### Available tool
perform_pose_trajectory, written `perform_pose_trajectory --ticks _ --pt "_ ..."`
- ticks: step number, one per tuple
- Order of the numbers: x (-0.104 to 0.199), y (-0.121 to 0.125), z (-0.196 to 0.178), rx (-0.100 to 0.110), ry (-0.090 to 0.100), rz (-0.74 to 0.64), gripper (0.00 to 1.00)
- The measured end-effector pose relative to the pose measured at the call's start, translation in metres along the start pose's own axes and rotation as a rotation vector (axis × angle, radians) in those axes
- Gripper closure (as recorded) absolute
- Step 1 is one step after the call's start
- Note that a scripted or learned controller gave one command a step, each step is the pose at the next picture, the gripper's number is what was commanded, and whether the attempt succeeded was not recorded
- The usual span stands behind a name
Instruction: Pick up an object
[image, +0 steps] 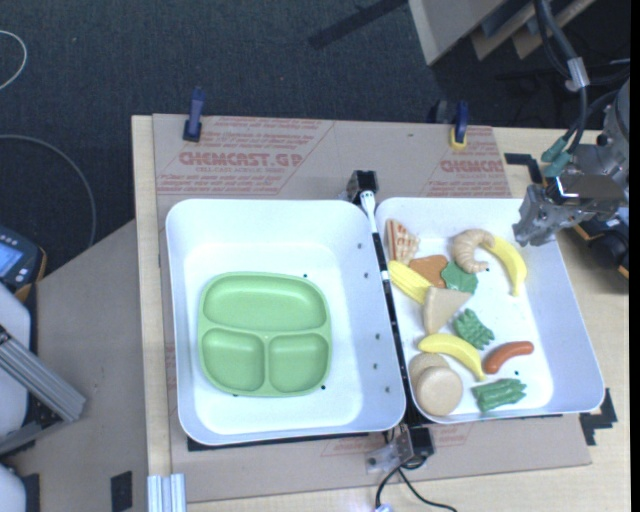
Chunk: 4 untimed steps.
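Gripper (535, 222) sits at the right bin's (575, 300) top right edge, above the toys, and honestly can't tell its state from this angle. Nothing visibly in it, so the pick looks not yet done. Food is all lying in that bin: croissant (472, 246), a banana (511, 266) just beside it, another banana (451, 351) lower down, sausage (508, 353), bun (438, 387), green bits. Left bin (180, 300) has just a green tray (265, 333). Nearest candidate is probably the upper banana; arm needs to come down and grab.
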<state>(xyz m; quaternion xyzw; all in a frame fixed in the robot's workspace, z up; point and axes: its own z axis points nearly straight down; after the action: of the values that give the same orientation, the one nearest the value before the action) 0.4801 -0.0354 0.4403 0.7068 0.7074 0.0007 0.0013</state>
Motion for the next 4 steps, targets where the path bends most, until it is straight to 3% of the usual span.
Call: perform_pose_trajectory --ticks 1,4 --pt "0.049 0.0 -0.093 -0.008 0.002 -0.004 1.0" --pt "0.047 0.002 -0.12 -0.009 -0.001 -0.002 1.0"
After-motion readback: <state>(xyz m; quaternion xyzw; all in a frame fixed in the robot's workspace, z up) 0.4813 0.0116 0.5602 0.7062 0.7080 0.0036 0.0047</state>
